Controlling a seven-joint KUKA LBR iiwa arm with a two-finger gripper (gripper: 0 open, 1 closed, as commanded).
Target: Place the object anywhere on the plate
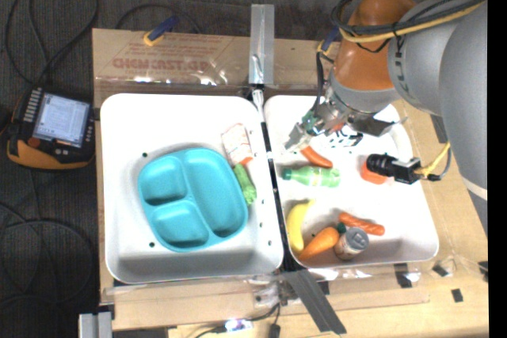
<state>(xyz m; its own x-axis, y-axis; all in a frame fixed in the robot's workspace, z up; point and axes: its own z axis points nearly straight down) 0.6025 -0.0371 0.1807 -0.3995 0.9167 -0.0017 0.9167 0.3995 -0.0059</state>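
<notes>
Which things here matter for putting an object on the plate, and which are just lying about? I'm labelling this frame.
For the job: blue plate; gripper; small carrot under it.

Lying about: green bottle; banana; big carrot; tin; green and white items beside the plate; handheld screen.

A: Is any writing readable?
B: Faded red lettering runs across the cardboard sheet (170,63) behind the bins, too blurred to make out. The handheld screen (59,120) at left is illegible too.
</notes>
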